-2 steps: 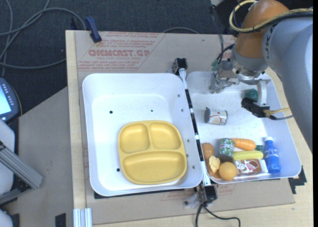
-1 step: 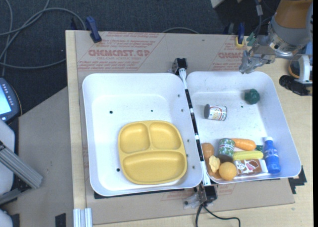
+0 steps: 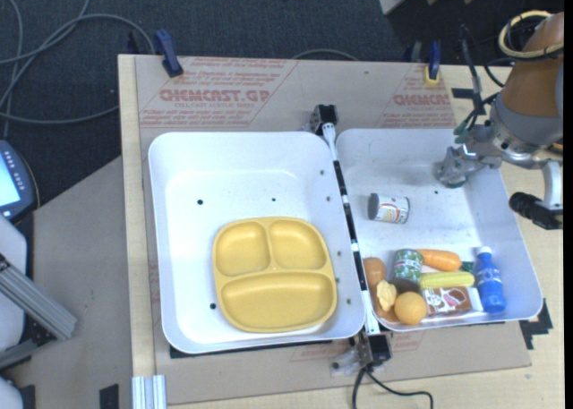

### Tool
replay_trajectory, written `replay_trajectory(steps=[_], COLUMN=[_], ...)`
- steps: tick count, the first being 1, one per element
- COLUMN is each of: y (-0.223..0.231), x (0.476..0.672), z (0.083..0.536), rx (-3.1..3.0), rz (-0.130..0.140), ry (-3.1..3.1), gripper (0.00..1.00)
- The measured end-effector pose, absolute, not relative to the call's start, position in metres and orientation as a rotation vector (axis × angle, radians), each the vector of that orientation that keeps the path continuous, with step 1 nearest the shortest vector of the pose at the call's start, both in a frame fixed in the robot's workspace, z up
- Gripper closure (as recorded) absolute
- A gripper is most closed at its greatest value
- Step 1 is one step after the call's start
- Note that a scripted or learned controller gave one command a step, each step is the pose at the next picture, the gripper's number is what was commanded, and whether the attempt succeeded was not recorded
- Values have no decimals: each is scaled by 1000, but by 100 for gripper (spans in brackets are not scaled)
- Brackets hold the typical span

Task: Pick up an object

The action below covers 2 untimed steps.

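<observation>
Gripper (image 3: 454,168) over the far part of the right bin (image 3: 421,148), grip state impossible to tell; small can (image 3: 389,208) lying on its side mid-bin, apart from the gripper; carrot (image 3: 439,260), blue bottle (image 3: 488,282), orange (image 3: 411,308) crowded at the near edge; yellow divided plate (image 3: 273,273) in the left bin (image 3: 179,219).

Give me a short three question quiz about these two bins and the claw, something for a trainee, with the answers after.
1. True or false: the yellow divided plate lies in the right bin.
2. Which item lies alone, apart from the cluster at the right bin's near edge? A) blue bottle B) small can C) carrot
3. Fill in: the claw hangs over the ____ bin.

Key: 1 false, it lies in the left bin. 2 B. 3 right.
</observation>
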State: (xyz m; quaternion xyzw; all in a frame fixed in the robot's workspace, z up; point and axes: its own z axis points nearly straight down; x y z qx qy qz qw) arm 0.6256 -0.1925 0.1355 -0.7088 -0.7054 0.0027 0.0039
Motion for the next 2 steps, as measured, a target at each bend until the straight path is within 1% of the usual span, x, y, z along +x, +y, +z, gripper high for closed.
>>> replay_trajectory(steps=[1,2], y=[-189,-211], x=[629,667], z=[141,85], rx=[-2222,-2206], rz=[0,-3], ry=[-2221,-2215], gripper=[0,0])
